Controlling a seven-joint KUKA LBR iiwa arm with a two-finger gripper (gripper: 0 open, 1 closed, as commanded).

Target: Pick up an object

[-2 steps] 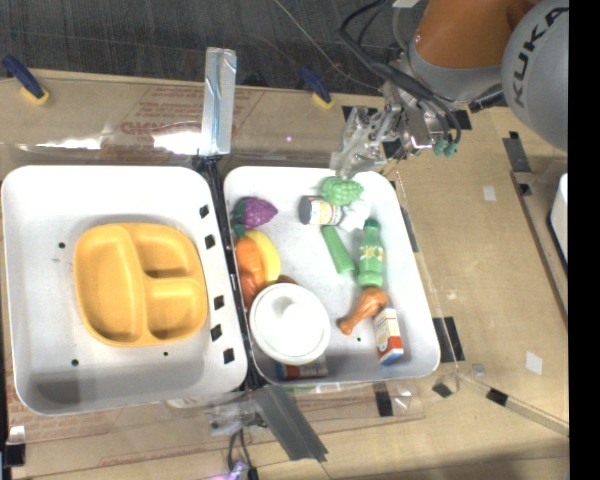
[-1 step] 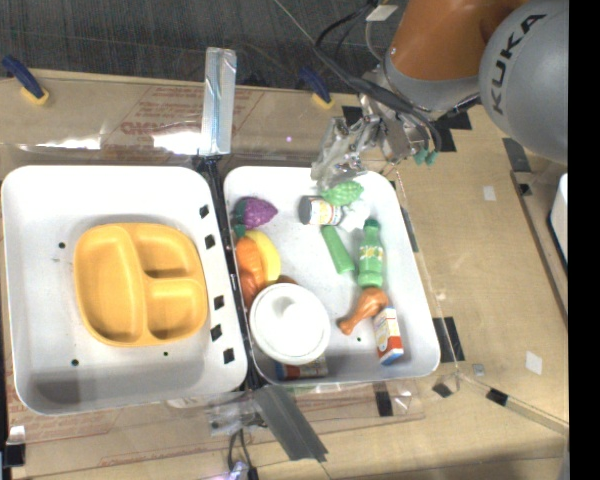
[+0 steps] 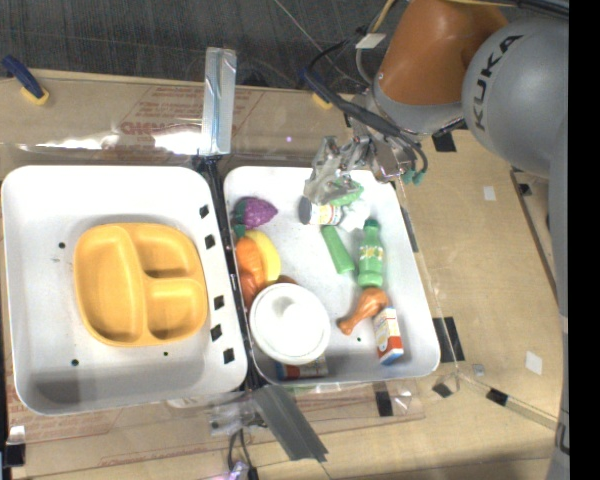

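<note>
My gripper (image 3: pixel 323 186) hangs over the far end of the right bin (image 3: pixel 416 268), just above a small white and green item (image 3: pixel 337 211). Below it lie a green stick-shaped piece (image 3: pixel 338 249) and a green bottle (image 3: pixel 370 253). A purple toy (image 3: pixel 256 211) sits by the bin's left wall, with an orange and yellow toy (image 3: pixel 254 258) below it. Near the front are a white bowl (image 3: pixel 290 321), a brown drumstick (image 3: pixel 363 311) and a small white and red bottle (image 3: pixel 387 336).
The left bin (image 3: pixel 30 228) holds a yellow divided tray (image 3: pixel 140 280). A metal clamp (image 3: pixel 219 98) stands at the back between the bins. The arm's orange band (image 3: pixel 430 43) and cables hang over the right bin's back right corner.
</note>
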